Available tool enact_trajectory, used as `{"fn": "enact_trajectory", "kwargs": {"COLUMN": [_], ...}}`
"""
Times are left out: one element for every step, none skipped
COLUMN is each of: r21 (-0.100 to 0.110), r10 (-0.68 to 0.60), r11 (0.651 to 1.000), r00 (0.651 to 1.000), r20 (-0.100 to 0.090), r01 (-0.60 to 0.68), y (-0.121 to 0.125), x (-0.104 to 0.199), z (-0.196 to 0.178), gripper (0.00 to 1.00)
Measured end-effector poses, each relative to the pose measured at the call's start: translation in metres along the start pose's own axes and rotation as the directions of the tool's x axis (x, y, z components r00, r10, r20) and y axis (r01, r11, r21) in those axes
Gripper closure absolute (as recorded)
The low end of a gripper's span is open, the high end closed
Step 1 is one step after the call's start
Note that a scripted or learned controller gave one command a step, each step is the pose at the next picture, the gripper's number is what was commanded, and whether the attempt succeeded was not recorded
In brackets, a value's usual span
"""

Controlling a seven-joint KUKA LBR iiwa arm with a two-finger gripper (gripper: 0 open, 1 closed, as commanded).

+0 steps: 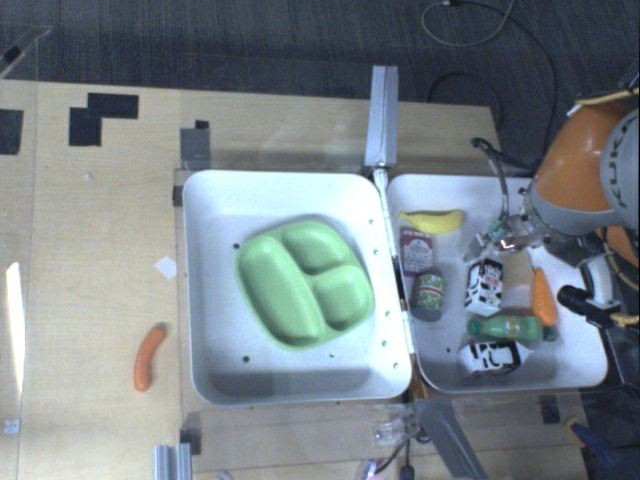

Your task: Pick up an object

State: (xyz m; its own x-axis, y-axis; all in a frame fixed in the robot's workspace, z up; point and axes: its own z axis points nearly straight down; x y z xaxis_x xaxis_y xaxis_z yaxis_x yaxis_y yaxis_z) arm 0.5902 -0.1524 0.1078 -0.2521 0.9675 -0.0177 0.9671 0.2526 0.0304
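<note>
Arm: grey and orange, reaching in from the right, gripper [503, 236] low over the right bin [590, 373]
Grip state: cannot tell – tip is small and cluttered
Candidates: banana [434, 222], carrot [543, 299], green bottle [508, 328], two cans [423, 273] – all in the right bin
Left bin [200, 288]: green divided tray [305, 283]
Risk: items packed close – a neighbour may get nudged, or the closure may miss

Right bin [590, 368] holds a yellow banana [432, 222], two cans [423, 274], a lying green bottle [508, 328], an orange carrot [543, 299] and black-and-white cartons [485, 285].
</note>
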Motion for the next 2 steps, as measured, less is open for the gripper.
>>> {"fn": "enact_trajectory", "kwargs": {"r21": [0.023, 0.017], "r10": [0.028, -0.262], "r11": [0.999, 0.965], "r00": [0.999, 0.965], "r20": [-0.015, -0.019], "r01": [-0.028, 0.262], "y": [-0.017, 0.008], "x": [0.122, 0.082], "z": [-0.153, -0.206], "gripper": [1.00, 1.00]}}
